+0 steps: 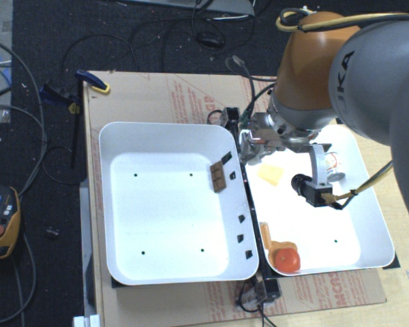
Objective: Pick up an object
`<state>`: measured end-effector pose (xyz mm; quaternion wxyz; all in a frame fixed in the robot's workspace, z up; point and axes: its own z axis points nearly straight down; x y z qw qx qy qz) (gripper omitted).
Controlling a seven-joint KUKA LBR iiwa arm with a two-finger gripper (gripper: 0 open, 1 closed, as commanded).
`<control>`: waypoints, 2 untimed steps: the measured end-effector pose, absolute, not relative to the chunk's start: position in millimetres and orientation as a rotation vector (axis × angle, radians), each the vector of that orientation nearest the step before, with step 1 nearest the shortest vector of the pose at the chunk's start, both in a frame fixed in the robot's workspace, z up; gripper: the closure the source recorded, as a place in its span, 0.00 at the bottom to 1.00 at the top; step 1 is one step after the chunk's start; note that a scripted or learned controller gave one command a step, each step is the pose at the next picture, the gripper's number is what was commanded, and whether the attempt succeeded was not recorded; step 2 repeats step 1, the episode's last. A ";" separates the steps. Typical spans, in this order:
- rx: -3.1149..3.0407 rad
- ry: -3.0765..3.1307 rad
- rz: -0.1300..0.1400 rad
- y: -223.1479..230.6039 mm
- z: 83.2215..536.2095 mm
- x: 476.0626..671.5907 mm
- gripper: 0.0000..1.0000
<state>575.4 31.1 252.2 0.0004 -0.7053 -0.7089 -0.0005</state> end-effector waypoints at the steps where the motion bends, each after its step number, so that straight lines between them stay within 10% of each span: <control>1: -2.214 -2.227 -0.001 89.1 251.5 561.9 1.00; 2: -2.214 -2.227 -0.001 89.1 251.5 561.9 1.00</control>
